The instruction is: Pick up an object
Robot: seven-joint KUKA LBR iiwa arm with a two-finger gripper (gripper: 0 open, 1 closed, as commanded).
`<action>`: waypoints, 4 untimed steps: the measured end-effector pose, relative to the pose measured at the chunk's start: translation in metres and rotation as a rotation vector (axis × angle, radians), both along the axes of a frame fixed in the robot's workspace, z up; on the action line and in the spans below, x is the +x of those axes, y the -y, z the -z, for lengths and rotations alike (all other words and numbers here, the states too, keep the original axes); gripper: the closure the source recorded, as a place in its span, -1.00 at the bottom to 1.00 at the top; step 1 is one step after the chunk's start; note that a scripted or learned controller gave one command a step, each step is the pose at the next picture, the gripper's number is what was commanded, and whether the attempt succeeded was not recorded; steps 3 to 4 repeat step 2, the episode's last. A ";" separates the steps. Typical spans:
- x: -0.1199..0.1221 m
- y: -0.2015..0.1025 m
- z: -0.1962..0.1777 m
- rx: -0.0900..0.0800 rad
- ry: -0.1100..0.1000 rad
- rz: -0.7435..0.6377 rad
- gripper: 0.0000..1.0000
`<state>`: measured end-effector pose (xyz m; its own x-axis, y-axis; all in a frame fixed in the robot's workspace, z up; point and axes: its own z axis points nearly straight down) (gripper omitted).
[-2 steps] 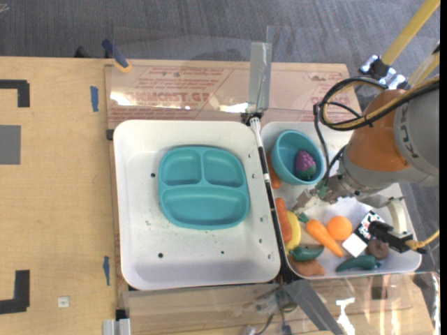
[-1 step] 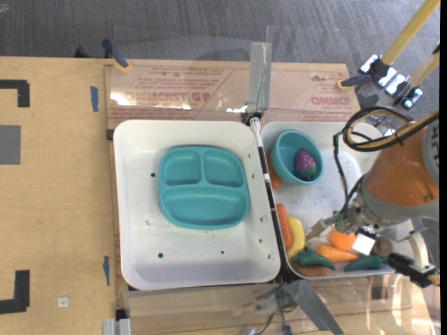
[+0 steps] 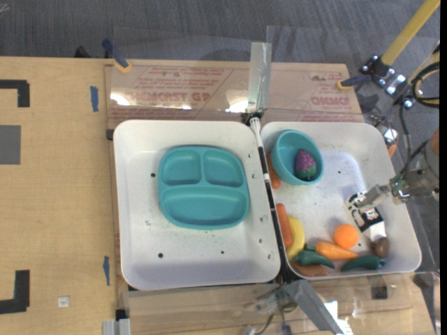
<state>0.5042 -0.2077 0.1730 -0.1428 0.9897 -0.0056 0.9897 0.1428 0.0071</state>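
I see the tool (image 3: pixel 366 209) low in the right bin (image 3: pixel 335 180), near its right wall, a small black-and-white assembly at the end of the arm that comes in from the right. I cannot tell how it is set or whether it touches anything; nothing shows gripped in it.

Just below and left of it lies a round, smooth orange ball (image 3: pixel 345 236), looking like a toy fruit. Beside that, toward the bin's right corner, sits a small dark brown rounded piece (image 3: pixel 379 246). Along the bin's near edge I see a long tapered orange carrot (image 3: pixel 334 251), with dark green pieces (image 3: pixel 363 262) to either side of it. A curved yellow banana (image 3: pixel 296 234) lies against the left wall, next to a slim orange-red piece (image 3: pixel 283 225) along the divider.

Toward the back of the right bin stands a teal bowl (image 3: pixel 295 155), glossy plastic, holding a bumpy purple fruit (image 3: pixel 305 162) like a grape cluster.

In the left bin (image 3: pixel 140 187) rests a teal divided plate (image 3: pixel 203 186) with three compartments and rounded corners. Both bins are shallow white plastic, sitting on a surface (image 3: pixel 49 187) of pale brown board.
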 end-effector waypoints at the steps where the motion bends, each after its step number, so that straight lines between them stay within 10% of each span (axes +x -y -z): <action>1: 0.013 -0.002 0.077 0.006 -0.004 0.085 -1.00; 2: 0.014 -0.002 0.066 0.004 -0.001 0.083 1.00; 4: 0.014 -0.002 0.066 0.004 -0.001 0.083 1.00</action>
